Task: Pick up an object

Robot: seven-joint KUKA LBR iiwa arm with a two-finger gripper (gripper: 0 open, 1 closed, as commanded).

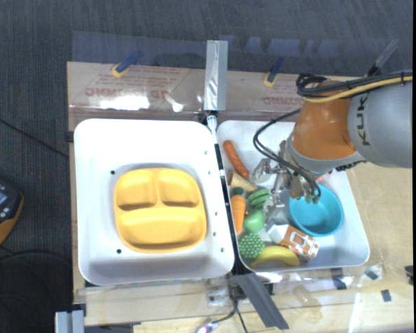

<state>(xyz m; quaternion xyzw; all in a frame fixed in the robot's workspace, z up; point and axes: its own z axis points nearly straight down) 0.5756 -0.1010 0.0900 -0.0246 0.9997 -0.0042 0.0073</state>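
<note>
I see the gripper point(277, 198) beside the round blue plastic bowl point(317, 214); grasp state indeterminate, nothing lifted yet.

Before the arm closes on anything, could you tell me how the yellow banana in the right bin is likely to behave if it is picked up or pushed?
The banana looks like glossy plastic, so probably light, stiff and somewhat slippery. Its curved shape may let it rock or pivot if pushed. It lies crowded against the green studded toy and a small carton, so nudging it would likely shift those.

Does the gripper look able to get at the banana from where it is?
Probably yes. The banana lies at the right bin's near edge with its top exposed, and the gripper hangs just above that bin; a green toy crowds its left end.
</note>
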